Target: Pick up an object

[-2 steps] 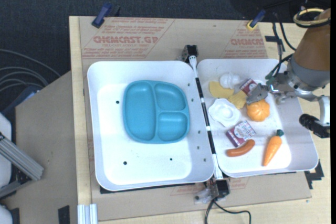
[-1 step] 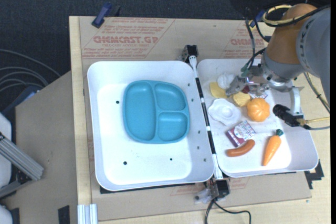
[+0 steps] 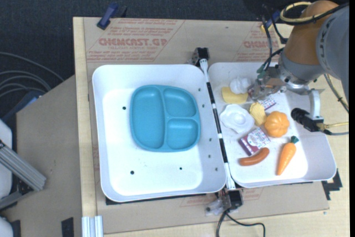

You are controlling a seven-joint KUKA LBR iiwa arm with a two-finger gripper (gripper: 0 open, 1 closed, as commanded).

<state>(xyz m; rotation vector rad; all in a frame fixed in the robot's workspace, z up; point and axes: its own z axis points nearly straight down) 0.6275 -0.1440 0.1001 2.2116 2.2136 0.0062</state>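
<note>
One gripper (image 3: 260, 87) hangs low in the right bin (image 3: 321, 166); jaw state unclear; yellow wedge (image 3: 234, 96) just beside it.

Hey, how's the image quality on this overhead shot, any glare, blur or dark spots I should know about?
In the camera view, lighting is even and soft; the left white bin looks bright, nearly washed out, around the blue divided plate. The toy carrot and sausage are fairly sharp. The gripper is small and muddled against clutter, and the floor at top is dark.
</note>
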